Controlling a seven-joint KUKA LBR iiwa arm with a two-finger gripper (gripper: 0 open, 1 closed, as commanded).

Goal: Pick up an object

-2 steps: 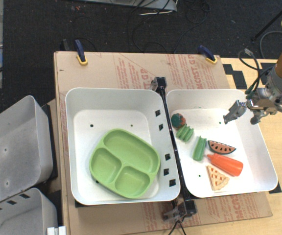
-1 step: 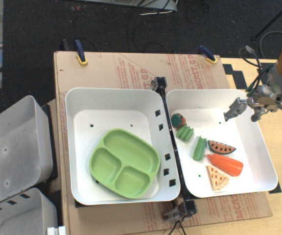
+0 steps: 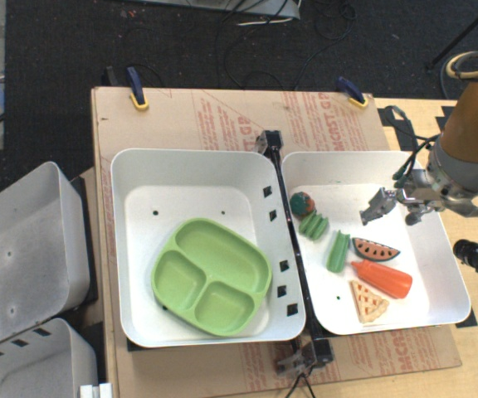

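Observation:
The right bin (image 3: 438, 305) holds several toy foods. A red and green round fruit (image 3: 303, 202) lies near its left wall, with a green piece (image 3: 314, 225) just below it and a green pod (image 3: 338, 251) further down. A watermelon slice (image 3: 375, 249), an orange carrot (image 3: 382, 279) and a waffle-patterned wedge (image 3: 368, 301) lie toward the front. My gripper (image 3: 395, 211) hovers above the bin's middle right, just up from the watermelon slice. Its fingers stand apart, open, with nothing between them.
The left bin (image 3: 139, 181) holds a light green divided plate (image 3: 212, 276). A black divider (image 3: 287, 222) runs between the bins. Grey tubs (image 3: 23, 247) stand off the bench to the left. Two clamps (image 3: 138, 89) (image 3: 353, 92) grip the bench's far edge.

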